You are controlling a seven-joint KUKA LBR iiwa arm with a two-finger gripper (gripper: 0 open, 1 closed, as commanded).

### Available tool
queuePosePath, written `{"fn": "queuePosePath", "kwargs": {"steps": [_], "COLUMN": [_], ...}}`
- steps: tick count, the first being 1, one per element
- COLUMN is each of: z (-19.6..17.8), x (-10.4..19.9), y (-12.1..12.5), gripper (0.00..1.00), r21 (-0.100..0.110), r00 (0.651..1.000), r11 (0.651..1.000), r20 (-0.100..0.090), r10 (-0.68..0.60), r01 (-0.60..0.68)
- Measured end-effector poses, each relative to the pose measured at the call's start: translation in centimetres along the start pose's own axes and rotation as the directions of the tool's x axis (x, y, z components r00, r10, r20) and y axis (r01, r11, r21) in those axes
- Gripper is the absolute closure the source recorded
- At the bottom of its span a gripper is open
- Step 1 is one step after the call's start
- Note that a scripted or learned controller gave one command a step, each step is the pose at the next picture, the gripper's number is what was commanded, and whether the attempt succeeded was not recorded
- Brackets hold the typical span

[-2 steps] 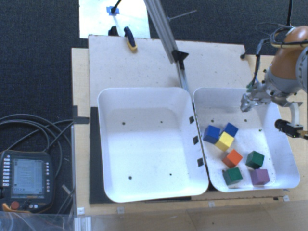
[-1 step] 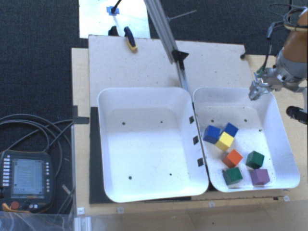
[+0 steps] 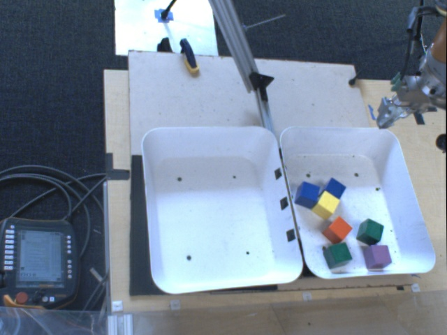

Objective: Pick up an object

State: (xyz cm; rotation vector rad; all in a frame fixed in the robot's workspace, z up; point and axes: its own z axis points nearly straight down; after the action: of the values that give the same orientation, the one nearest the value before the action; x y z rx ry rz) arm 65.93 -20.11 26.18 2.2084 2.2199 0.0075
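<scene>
Right now the hand (image 3: pixel 388 112) hangs just beyond the right bin's (image 3: pixel 401 155) far right corner; whether it is released or clenched I cannot tell. The cubes lie nearer and leftward, the blue pair (image 3: pixel 320 191) closest, grouped mid-bin.

Two white bins, the left bin (image 3: pixel 216 208) and the right bin (image 3: pixel 349 159), each dotted with small dark spots, on a pale speckled board (image 3: pixel 209 89) over a tan worktop (image 3: pixel 115 117). Cubes in the right bin: two blue cubes (image 3: pixel 306 194) (image 3: pixel 335 187), one yellow cube (image 3: pixel 325 204), one orange cube (image 3: pixel 338 229), two dark green cubes (image 3: pixel 370 231) (image 3: pixel 337 255), one purple cube (image 3: pixel 377 256). Black tabs (image 3: pixel 284 203) mark the seam between the bins. Dark carpet (image 3: pixel 56 61) surrounds; a grey pendant (image 3: pixel 38 260) trails black cables (image 3: pixel 49 183).
</scene>
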Motion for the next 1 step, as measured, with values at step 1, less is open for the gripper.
{"fn": "queuePosePath", "kwargs": {"steps": [1], "z": [-0.66], "x": [0.0], "y": [0.12], "gripper": [1.0], "r21": [0.006], "r00": [1.0], "r11": [1.0], "r20": [-0.002], "r10": [0.0], "r01": [0.0]}}
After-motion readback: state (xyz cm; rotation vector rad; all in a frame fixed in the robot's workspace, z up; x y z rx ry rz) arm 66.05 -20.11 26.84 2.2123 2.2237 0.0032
